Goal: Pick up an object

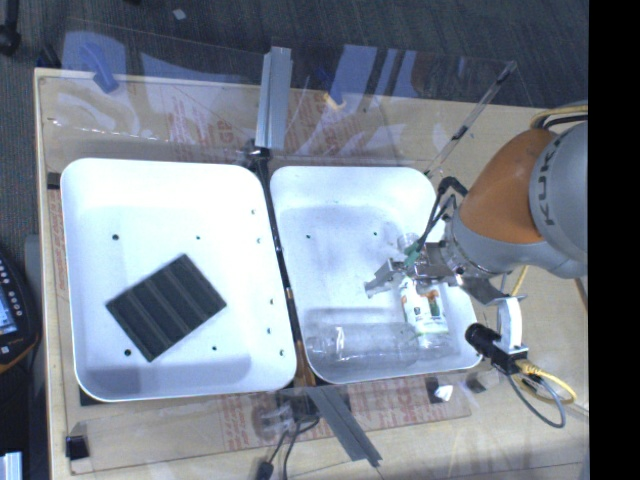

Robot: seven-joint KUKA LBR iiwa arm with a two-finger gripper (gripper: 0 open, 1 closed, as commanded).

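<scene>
A wooden bench is seen from above at a slant, with two shallow white bins set side by side on it; the left-hand white bin and the right-hand white bin are parted only by a narrow dark gap.

The grey arm with an orange band is seen reaching in from the right of the view, bent down over the right bin's far-right part; its two-finger gripper is lowered among the things at that bin's right side; whether the gripper is open or closed cannot be told, since it is small and tangled with the clutter around it.

Three loose things are counted in all. One flat dark grey ribbed rectangular pad is laid at an angle in the left bin, well apart from every wall but nearest the lower-left corner. Two things are found in the right bin: one small white bottle with a green and red label, lying just below the gripper and near the right wall; one clear plastic bottle, lying on its side along the near wall, its right end close to the white bottle.

Open floor is left in the right bin's upper and left parts; much bare floor is left around the pad in the left bin.
</scene>
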